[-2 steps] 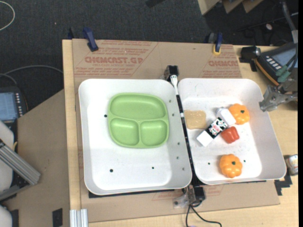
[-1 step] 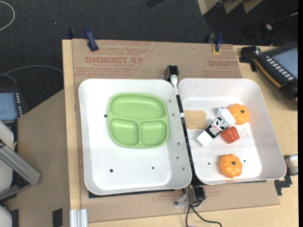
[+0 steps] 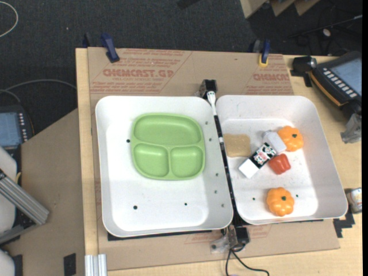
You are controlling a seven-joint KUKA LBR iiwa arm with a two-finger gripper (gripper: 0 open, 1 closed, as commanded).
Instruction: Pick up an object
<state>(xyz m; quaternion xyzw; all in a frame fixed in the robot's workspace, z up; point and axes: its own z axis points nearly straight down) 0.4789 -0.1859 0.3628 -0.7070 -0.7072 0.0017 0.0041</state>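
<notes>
2 shallow white bins sat side by side on a brown board (image 3: 144,68) printed with "CHEMCAST". The left bin (image 3: 109,177) held a light green plate (image 3: 168,146) with 3 compartments, 1 wide one at the far side and 2 smaller ones at the near side; it lay flat in the far half of that bin.

The right bin (image 3: 313,119) held all the small objects, any of which could serve for the pick. A tan square piece (image 3: 237,145) lay flat near the bin's left wall. Just right of it lay a white block with a black-and-white pattern (image 3: 259,157), tilted diagonally, its upper end near a small grey-white piece (image 3: 271,139). An orange toy pumpkin (image 3: 290,138) rested just beside that piece on its right. A red toy (image 3: 280,164) sat just below, touching or nearly touching the patterned block. A 2nd orange pumpkin (image 3: 280,202) stood apart, near the bin's front edge.

A blue clamp (image 3: 109,48) gripped the board's far left edge, and another clamp (image 3: 264,53) its far right. A handheld control pendant (image 3: 336,79) lay off the board at the upper right.
</notes>
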